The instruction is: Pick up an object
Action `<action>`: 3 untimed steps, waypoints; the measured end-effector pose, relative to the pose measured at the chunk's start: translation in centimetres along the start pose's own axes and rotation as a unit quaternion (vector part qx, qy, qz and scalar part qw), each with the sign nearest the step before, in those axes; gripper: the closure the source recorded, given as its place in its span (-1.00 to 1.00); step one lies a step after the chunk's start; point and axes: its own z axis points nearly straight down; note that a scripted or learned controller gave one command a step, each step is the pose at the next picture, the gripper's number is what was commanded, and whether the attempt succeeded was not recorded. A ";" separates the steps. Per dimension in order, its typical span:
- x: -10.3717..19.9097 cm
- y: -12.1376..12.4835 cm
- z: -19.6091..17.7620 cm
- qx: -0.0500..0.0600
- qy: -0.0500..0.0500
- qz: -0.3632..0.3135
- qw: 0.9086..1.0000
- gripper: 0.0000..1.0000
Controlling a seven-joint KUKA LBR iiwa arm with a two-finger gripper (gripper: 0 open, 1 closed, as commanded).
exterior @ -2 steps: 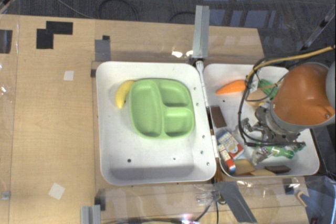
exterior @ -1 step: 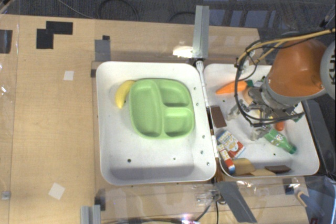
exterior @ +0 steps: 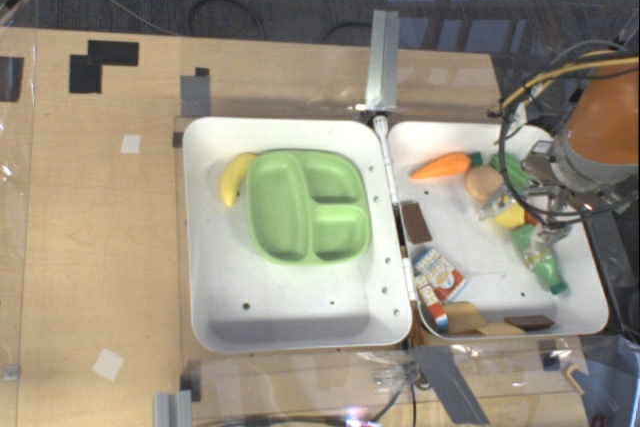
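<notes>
Dark carpet lay behind the wooden bench (exterior: pixel 90 245) carrying our two white bins. We judged our likeliest target to be the small yellow object (exterior: pixel 511 215) in the right bin (exterior: pixel 590 315), lying just beside the pincer (exterior: pixel 545 227), among a green bottle (exterior: pixel 540 260), a tan ball (exterior: pixel 483 182) and an orange carrot (exterior: pixel 440 167). Whether the pincer gripped anything we cannot tell. The green divided plate (exterior: pixel 305 205) sat in the left bin (exterior: pixel 210 295), beside a yellow banana (exterior: pixel 234 177).

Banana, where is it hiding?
The banana lies in the left bin, tucked against the left edge of the green divided plate.
</notes>
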 end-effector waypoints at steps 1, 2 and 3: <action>2.5 2.3 2.8 0.001 -0.003 0.038 0.999 -1.00; -0.1 1.1 2.8 0.002 0.000 -0.088 0.996 -1.00; -1.0 0.0 2.9 0.001 0.001 -0.197 0.980 -1.00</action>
